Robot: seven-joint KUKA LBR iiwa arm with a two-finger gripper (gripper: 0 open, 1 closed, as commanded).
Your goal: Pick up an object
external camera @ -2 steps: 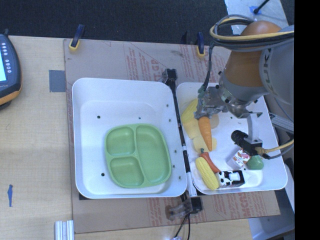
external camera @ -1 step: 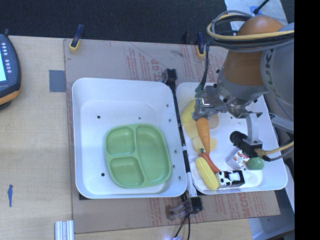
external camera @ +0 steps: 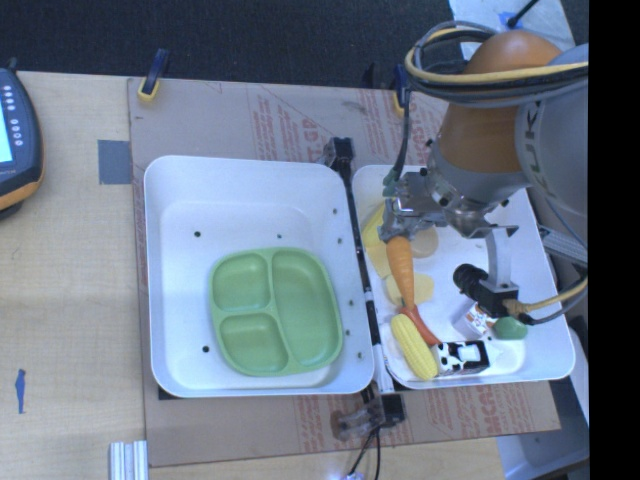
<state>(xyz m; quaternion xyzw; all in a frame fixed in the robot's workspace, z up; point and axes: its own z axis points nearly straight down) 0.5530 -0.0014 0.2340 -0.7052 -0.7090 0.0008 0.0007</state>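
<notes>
In the right bin (external camera: 540,368), near its 9 o'clock wall, lies the carrot (external camera: 402,268), tip toward 6 o'clock, corn (external camera: 413,346) just past it. Probably light, stiff plastic, smooth, tapered; best taken across the thick upper end. Gripper (external camera: 400,223) sits right at that 12 o'clock end, apparently touching; cannot tell its spread, nor any hold.

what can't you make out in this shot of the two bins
- Gripper fingers: the wrist covers them in the camera view, so grip on the carrot is unclear.
- Right bin far half: hidden under the arm.
- Small items beside the corn: too small to identify.
- Pendant: cut by the left edge.
</notes>
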